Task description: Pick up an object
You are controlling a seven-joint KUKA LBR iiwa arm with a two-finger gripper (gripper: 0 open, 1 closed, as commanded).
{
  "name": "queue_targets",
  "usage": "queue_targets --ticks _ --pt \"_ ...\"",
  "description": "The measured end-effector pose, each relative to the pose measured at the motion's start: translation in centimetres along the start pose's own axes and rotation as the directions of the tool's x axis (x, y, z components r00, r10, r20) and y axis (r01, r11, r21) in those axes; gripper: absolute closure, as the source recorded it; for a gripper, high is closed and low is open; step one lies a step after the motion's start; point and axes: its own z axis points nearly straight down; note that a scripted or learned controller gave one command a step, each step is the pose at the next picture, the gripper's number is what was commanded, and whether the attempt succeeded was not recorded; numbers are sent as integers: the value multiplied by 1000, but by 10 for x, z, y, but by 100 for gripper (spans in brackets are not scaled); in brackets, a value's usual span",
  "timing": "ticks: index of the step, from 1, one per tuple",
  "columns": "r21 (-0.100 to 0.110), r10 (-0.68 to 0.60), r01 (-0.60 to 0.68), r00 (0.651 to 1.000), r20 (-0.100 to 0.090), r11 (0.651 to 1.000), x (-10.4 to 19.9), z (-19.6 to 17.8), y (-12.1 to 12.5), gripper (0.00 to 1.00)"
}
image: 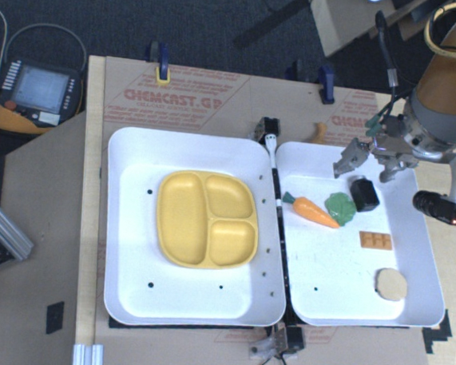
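Note:
In the right bin (337,296) lie an orange carrot (315,212), a green leafy piece (340,206), a small black block (364,194), a brown waffle-like square (375,241) and a beige round disc (391,284). My gripper (371,167) hangs over the far part of that bin, just above the black block. Its two grey fingers are spread open, one toward the left (349,162) and one toward the right (394,170), and nothing sits between them.
The left bin (133,168) holds a yellow divided plate (207,218). A black clip (268,130) sits at the far end of the seam between the bins. The arm's body looms over the right bin's far right corner.

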Motion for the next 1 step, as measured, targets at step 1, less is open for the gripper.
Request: queue_targets --ticks 1 --pt "-13 -2 2 1000 1 1000 0 -7 2 0"
